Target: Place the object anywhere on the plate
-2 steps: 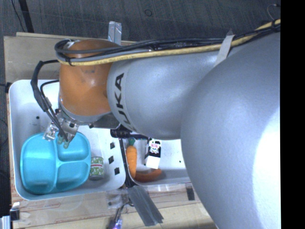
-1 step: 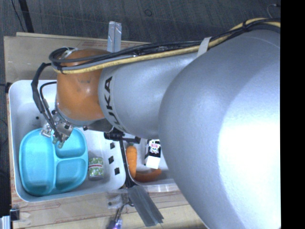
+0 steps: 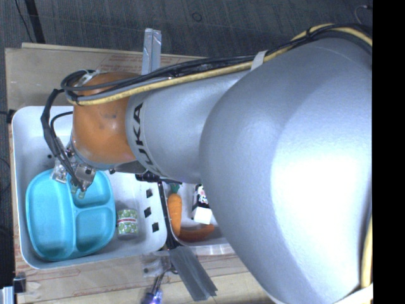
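Note:
A light blue plate [image 3: 60, 223] with three compartments lies in the front left part of the left white bin [image 3: 25, 138]. My gripper [image 3: 80, 183] hangs low over the plate's upper right compartment, under the orange wrist band [image 3: 101, 125]. The wrist hides what is at its tip. A small round green and white object [image 3: 127, 222] sits on the bin floor just right of the plate, touching or nearly touching its rim.
The grey arm [image 3: 266, 151] covers most of the right bin. Below it show an orange carrot [image 3: 174, 211], a brown item [image 3: 197, 233] and a black and white piece [image 3: 201, 204]. Cables [image 3: 54, 100] loop off the wrist on the left.

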Robot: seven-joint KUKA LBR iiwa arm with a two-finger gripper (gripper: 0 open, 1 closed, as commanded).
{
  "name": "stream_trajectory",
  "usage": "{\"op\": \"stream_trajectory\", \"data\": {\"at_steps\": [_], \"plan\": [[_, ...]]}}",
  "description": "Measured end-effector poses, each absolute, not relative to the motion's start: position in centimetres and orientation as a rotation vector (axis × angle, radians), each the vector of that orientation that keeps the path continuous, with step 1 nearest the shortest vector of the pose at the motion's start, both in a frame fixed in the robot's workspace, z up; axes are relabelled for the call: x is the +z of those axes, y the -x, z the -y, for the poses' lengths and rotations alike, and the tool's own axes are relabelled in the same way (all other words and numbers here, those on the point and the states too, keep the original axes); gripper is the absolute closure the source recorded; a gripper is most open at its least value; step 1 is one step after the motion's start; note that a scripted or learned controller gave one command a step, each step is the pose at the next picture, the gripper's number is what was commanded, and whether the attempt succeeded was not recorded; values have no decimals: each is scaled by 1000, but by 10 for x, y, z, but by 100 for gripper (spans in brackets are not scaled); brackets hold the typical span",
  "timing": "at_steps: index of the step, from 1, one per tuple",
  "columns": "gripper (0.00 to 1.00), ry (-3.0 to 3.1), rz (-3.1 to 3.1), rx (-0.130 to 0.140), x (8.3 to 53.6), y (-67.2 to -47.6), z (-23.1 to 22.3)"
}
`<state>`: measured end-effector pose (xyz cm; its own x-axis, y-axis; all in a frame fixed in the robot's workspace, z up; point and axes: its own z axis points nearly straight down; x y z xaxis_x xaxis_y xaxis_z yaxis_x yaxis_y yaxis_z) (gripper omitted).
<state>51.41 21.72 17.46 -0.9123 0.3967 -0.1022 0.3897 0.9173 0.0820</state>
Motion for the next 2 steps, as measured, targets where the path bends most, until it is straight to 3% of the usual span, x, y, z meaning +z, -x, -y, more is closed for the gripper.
{"op": "stream_trajectory", "data": {"at_steps": [1, 2], "plan": [[100, -640, -2968, 83, 146, -510, -218], [100, -966, -2983, -3, 235, -504, -215]]}}
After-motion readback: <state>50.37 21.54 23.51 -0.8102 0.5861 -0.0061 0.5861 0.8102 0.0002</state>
